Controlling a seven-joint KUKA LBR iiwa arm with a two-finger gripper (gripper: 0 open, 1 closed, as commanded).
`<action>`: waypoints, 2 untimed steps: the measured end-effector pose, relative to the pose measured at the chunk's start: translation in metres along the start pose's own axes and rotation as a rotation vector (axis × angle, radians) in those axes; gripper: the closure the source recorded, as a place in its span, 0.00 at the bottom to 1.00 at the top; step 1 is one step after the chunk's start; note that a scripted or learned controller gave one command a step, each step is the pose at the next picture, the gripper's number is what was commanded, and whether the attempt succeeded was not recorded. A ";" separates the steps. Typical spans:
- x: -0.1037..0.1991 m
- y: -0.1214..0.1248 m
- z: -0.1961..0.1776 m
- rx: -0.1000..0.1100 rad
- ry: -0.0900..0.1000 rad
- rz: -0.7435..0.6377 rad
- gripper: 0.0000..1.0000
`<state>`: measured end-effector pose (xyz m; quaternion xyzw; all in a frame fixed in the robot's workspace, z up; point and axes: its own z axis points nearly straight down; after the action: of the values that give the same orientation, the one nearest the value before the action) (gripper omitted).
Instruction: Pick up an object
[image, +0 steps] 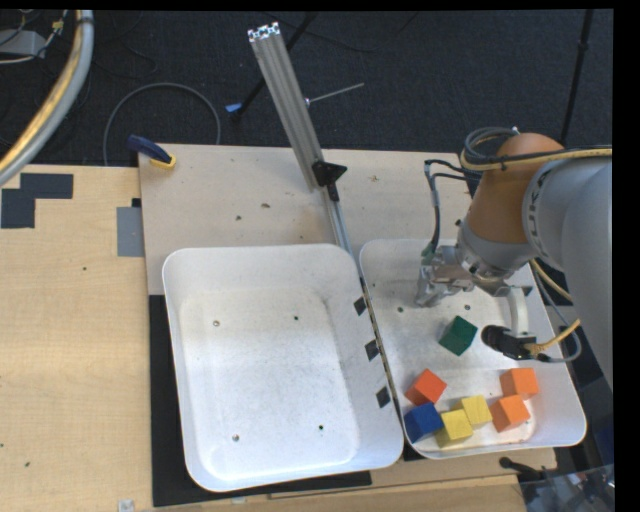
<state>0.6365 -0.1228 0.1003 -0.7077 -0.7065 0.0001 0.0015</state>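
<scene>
My gripper (432, 293) hangs low over the upper part of the right bin (392, 275), with nothing visible between its fingers. A green cube (459, 336) lies just below and right of it, apart from it. Further toward the front edge lie an orange cube (429, 386), a blue cube (423, 420), two yellow cubes (455, 426) (476, 410) and two more orange cubes (511, 411) (520, 381).
The left bin (200, 300) sits beside the right one, with black clips (372, 348) along the shared edge. A slanted aluminium bar (293, 105) rises behind the bins. The arm's grey body (570, 230) fills the right side.
</scene>
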 end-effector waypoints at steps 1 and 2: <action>-0.046 -0.031 -0.129 -0.008 -0.005 0.000 1.00; -0.086 -0.126 -0.075 0.009 0.000 0.005 1.00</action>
<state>0.5104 -0.2083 0.1757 -0.7094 -0.7048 0.0033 0.0044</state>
